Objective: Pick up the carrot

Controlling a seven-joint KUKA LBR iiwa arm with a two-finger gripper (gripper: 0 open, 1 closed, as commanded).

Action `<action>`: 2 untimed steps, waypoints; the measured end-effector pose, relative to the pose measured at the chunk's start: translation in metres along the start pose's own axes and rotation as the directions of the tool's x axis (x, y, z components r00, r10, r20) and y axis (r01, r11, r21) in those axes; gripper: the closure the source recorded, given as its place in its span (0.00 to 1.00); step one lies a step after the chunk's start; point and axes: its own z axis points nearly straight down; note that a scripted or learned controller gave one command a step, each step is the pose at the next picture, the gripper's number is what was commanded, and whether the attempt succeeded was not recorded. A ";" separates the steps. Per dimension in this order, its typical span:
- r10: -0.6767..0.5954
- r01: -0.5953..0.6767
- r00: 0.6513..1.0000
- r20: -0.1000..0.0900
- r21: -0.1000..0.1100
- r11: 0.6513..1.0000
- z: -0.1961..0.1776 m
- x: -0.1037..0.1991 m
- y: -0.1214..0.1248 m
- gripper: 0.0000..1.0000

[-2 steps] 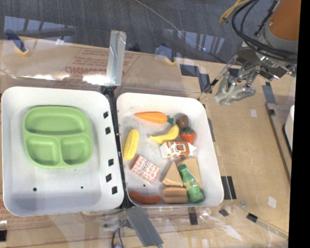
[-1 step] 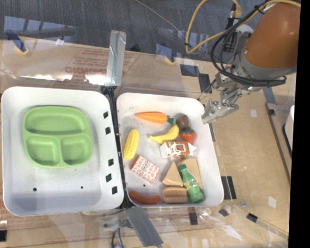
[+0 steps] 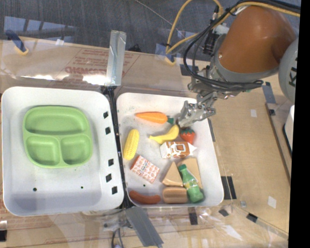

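I see the carrot [image 3: 151, 116] lying flat near the far edge of the right bin [image 3: 214, 165], its long axis running left to right across the view, orange tip to the left and green stub to the right. My gripper [image 3: 193, 114] hangs just beside that green end, low over the bin's far right corner. So the carrot lies to the view's left of the gripper, close but apart.

I cannot tell how the gripper is set; the metal parts blur together from this angle, and I see nothing held in it.

The crowding matters to me. A banana [image 3: 166, 134] sits just in front of the carrot, a tomato [image 3: 187, 136] lies right under the gripper's near side, and the corn [image 3: 131, 144] is further left. In my judgement the next move is a short shift leftward along the carrot's length to reach its thicker middle, closing across the short axis, front to back, while staying clear of the banana.
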 end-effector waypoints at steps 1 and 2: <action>-0.064 0.064 0.998 -0.008 0.013 0.998 -0.134 0.068 0.006 1.00; -0.762 0.762 0.648 0.003 -0.003 0.648 -0.055 0.070 0.005 1.00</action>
